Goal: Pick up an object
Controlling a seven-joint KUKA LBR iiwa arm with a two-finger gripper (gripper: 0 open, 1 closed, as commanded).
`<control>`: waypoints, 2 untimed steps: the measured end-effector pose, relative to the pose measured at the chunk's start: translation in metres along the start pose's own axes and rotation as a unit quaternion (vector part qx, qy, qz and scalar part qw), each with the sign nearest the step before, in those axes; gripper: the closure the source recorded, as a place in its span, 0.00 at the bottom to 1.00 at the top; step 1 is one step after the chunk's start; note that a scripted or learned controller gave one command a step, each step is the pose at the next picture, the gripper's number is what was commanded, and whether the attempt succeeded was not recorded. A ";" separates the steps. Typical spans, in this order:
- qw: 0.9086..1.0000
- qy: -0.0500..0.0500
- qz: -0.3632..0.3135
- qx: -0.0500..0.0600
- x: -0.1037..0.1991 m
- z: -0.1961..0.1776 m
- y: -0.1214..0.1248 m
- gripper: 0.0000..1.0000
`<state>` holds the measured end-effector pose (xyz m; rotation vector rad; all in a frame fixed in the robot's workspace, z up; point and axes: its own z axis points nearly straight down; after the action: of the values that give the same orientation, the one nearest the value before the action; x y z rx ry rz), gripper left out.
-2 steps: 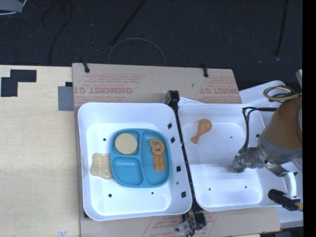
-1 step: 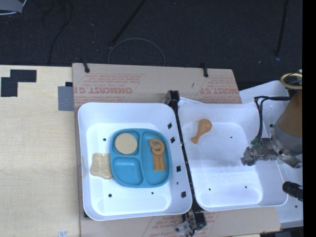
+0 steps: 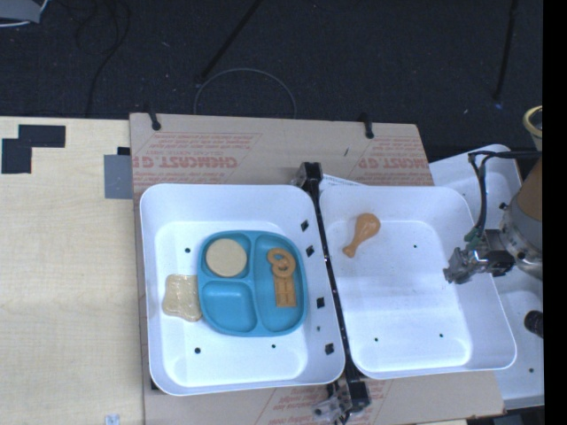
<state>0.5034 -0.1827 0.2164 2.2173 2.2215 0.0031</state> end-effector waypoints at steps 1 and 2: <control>1.000 0.000 0.000 0.000 -0.001 -0.046 0.001 1.00; 1.000 0.002 -0.001 0.003 0.051 -0.036 0.010 1.00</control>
<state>0.5136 -0.1319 0.2526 2.2194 2.2286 0.0002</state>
